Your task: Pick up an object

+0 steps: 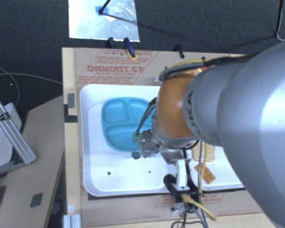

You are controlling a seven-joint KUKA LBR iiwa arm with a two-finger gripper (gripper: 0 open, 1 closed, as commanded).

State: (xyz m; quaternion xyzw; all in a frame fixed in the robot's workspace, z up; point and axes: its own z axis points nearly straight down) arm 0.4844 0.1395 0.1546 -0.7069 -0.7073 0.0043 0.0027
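Observation:
A blue divided plate [123,122] lies in the left white bin [97,175], towards its back. My gripper [143,149] hangs under the orange-banded wrist, right at the plate's front right edge, over the wall between the two bins. The wrist hides most of the gripper. A small blue bit [135,155] shows just below the plate's edge beside the gripper; I cannot tell if it belongs to the plate. In the right bin, a pale yellow strip [209,153] and an orange-brown piece [207,175] peek out from under the arm.
The big grey arm covers most of the right bin [228,182]. Cardboard [114,68] lines the bench behind the bins. A shiny sheet [102,13] lies further back. Metal rails [9,132] stand at the left.

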